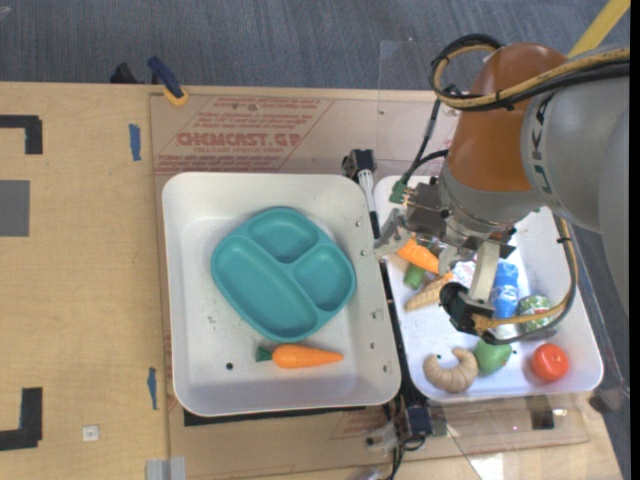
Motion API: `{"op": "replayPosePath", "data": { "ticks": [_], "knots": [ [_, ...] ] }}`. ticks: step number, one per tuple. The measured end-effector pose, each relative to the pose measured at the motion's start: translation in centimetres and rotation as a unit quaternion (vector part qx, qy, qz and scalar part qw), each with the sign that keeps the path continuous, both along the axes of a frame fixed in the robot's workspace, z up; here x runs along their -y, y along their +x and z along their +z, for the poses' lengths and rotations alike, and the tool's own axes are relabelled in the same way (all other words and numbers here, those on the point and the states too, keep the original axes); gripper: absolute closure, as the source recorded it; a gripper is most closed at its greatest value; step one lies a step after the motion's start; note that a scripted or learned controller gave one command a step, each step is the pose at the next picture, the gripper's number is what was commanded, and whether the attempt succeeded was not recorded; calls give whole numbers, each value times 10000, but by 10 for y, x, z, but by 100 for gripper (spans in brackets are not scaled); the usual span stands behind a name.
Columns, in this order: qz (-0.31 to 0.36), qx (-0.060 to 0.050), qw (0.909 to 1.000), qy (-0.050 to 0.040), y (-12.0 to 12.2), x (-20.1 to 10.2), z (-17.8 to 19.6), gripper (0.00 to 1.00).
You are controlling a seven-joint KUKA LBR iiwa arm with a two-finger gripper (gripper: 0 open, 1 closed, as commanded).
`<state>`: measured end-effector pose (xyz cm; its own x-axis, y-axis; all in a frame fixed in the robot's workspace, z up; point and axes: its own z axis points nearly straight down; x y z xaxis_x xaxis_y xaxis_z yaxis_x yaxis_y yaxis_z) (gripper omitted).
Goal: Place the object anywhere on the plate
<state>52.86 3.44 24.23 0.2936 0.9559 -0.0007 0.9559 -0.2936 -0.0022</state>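
the teal plastic plate with three compartments (283, 285) lies in the left white bin (190, 298), near its middle. just beside the plate's near edge, on the bin floor and not on the plate, lies an orange toy carrot with a green top (303, 357). the gripper (432, 230) hangs low over the far left corner of the right white bin (583, 353) – spread or pressed together, i cannot tell from here. a small orange wedge-shaped toy (418, 256) sits right by it, with a tan cone (427, 291) just nearer. further along lie a blue-and-white packet (507, 288), a green toy pepper (492, 356), a tan croissant (452, 370) and a red toy tomato (548, 362) – all well apart from the plate.
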Motion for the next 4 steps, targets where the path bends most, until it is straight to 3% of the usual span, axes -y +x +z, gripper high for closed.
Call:
{"op": "replayPosePath", "data": {
  "ticks": [4],
  "knots": [
    [0, 0, 10000, 0, 0, 0, 0, 0]
  ]
}}
